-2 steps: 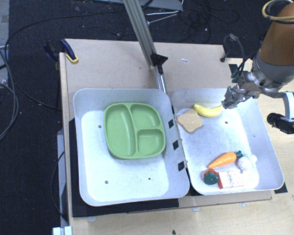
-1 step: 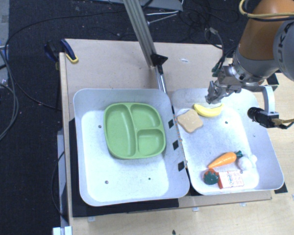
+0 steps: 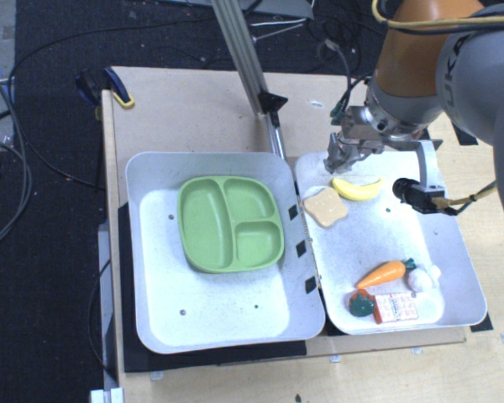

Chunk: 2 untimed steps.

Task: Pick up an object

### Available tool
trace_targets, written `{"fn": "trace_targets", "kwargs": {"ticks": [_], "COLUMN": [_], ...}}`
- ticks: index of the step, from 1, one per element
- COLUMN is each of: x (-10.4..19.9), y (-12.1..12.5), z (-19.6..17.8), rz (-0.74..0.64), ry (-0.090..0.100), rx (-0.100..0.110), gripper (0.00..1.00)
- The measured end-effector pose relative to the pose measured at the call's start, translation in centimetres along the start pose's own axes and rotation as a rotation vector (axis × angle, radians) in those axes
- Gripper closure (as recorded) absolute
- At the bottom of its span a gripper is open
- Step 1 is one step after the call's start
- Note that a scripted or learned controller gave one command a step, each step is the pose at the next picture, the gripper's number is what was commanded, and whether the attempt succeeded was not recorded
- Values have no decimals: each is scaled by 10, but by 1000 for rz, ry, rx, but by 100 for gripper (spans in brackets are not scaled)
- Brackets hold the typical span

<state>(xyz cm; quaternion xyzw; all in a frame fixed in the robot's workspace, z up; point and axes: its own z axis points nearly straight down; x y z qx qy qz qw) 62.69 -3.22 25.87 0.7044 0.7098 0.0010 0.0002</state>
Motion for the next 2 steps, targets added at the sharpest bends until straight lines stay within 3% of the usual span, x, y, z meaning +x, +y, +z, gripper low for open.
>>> {"fn": "trace_targets", "kwargs": {"ticks": [2], "x": [115], "y": [8], "z": [10], "rz": [0], "ry": [0], "rx": [3], "gripper": [100]}}
